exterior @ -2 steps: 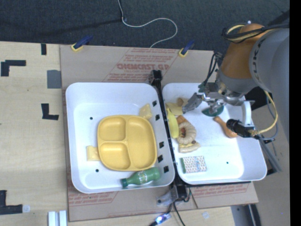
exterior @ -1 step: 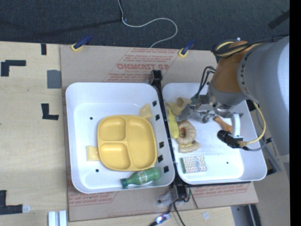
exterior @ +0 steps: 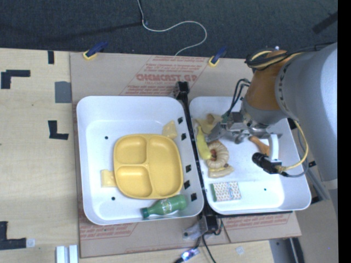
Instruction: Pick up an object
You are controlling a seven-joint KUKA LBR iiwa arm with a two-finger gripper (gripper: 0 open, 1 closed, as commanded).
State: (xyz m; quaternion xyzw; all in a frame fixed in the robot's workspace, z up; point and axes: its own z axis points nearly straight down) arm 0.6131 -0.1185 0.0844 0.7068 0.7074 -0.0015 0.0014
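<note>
My gripper [exterior: 226,131] hangs low over the upper middle of the right bin [exterior: 285,199], the arm coming in from the right. Just below and left of it lies a tan ring-shaped pastry [exterior: 218,155]. A yellow banana-like piece [exterior: 202,144] lies along the bin's left wall, with pale scraps [exterior: 208,123] above it. An orange-and-white object [exterior: 267,145] lies to the right of the gripper, partly under the arm. A small patterned packet [exterior: 226,190] rests near the bin's front.
The left bin [exterior: 90,147] holds a yellow divided plate [exterior: 147,165], a green bottle [exterior: 164,206] on its side at the front, and pale yellow pieces [exterior: 107,177] beside the plate. A black cable [exterior: 279,169] loops off the wrist.
</note>
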